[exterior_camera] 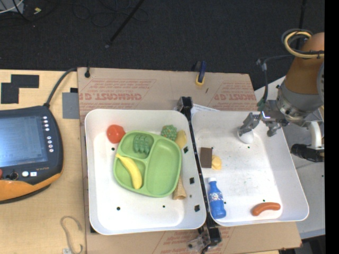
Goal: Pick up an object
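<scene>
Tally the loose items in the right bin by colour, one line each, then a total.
Brown: 1, block
Yellow: 1, small piece
Blue: 1, bottle
Orange-red: 1, sausage
White: 1, small object under the gripper
Total: 5

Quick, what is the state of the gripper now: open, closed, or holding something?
Gripper: open, fingers spread over the right bin, holding nothing; a small white object lies below its left finger.

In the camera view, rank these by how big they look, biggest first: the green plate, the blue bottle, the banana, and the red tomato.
1. green plate, by far the largest
2. blue bottle and banana: they look about the same length, so I won't rank them
3. red tomato, the smallest
</scene>
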`<control>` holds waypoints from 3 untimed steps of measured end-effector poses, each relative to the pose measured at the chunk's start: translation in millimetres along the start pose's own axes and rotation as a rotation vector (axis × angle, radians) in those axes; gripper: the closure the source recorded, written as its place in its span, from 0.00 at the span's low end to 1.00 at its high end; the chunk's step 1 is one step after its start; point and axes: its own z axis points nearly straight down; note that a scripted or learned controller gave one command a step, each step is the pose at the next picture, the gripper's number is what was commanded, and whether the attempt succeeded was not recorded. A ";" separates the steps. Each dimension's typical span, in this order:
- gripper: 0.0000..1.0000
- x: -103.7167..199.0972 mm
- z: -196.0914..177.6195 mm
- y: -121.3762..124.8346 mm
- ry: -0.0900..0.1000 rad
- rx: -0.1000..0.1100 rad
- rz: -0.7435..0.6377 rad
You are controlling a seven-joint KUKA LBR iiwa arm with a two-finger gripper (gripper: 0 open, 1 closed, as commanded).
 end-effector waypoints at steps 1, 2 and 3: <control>0.00 -0.3 -9.0 2.9 -0.003 -0.015 -0.002; 0.00 -1.9 53.0 -0.3 -0.002 -0.010 -0.003; 0.00 1.2 105.1 0.9 -0.002 -0.012 -0.005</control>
